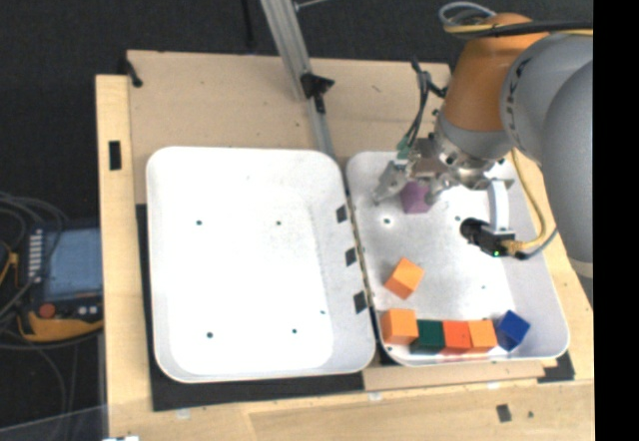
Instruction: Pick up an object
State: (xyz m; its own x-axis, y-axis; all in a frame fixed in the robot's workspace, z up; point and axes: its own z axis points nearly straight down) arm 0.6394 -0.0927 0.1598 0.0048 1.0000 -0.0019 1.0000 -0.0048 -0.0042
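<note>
Along the near wall of the right bin (555, 314) sits a row of blocks: an orange block (400, 325) at the left end, a green block (430, 335) touching it, then a red-orange block (457, 335), another orange one (482, 333), and a blue block (512, 328) turned at an angle at the right end. Just beyond the row, standing apart from it on the bin floor, a lone orange cube (404, 277) lies tilted in plan. Farther in, toward the bin's far left corner, a purple block (414, 196) sits directly beneath the jaws (413, 187); its upper part is covered by the grey finger hardware, and it looks to lie between the fingers, though whether they press on it or stand spread around it I cannot tell from this slanted view. The grey arm with its orange band (479, 80) reaches in from the right above that corner. The left bin (160, 229) lies side by side with the right one on the counter (200, 100), and a slim metal post (285, 20) slants up from the far edge between them.
</note>
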